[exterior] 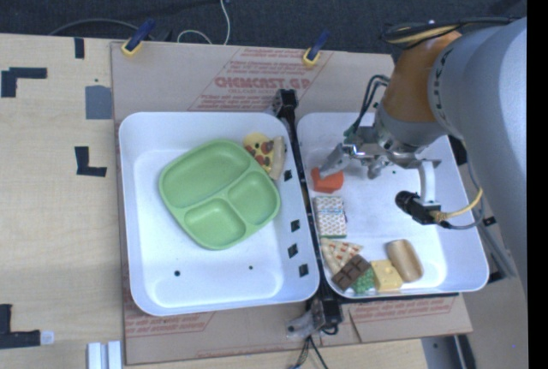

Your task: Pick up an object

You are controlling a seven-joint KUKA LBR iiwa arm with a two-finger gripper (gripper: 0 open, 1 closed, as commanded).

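My gripper hangs over the upper part of the right bin, open, with nothing between its fingers. Its left finger ends just above a small orange-red object lying by the bin's left wall. Below that lies a checkered packet. At the bin's front edge sit a toy pizza slice, a brown chocolate piece, a green piece, a yellow block and a bread roll.
The left bin holds a green divided plate and a second pizza slice against its right wall. The grey arm with its orange band and a black cable fitting cover the right bin's right side.
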